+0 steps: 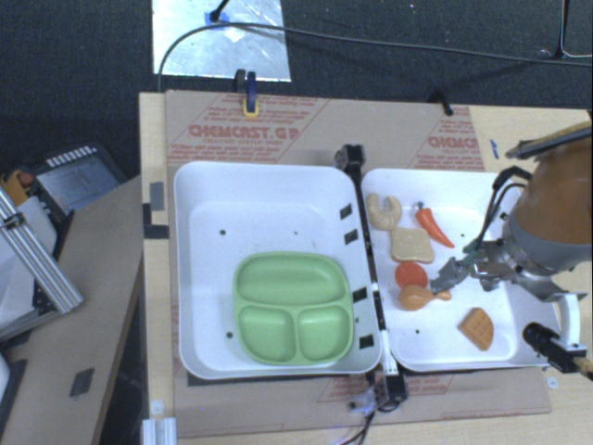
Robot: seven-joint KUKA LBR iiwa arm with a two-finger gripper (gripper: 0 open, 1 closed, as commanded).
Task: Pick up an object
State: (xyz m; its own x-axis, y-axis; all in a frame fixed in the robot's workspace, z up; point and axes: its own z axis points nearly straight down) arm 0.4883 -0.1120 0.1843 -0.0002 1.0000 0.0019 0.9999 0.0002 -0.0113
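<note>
Several toy foods lie in the right bin (519, 358). At the back there is a pale curled piece (383, 211) and a red-orange carrot (433, 225). A slice of bread (411, 245), a red tomato (410, 273) and an orange drumstick (417, 296) sit in the middle, and a tan waffle piece (477, 327) is at the front. My gripper (447, 277) reaches in from the right and hangs low over the middle of this bin. Its tip is just right of the tomato and over the drumstick's thin end. Nothing is lifted off the bin floor.
The left bin (199, 248) holds a green divided plate (293, 306). A black divider (363, 248) runs between the bins. The arm's grey body with its orange band (556, 216) covers the right bin's right side. A cable crosses the far bench.
</note>
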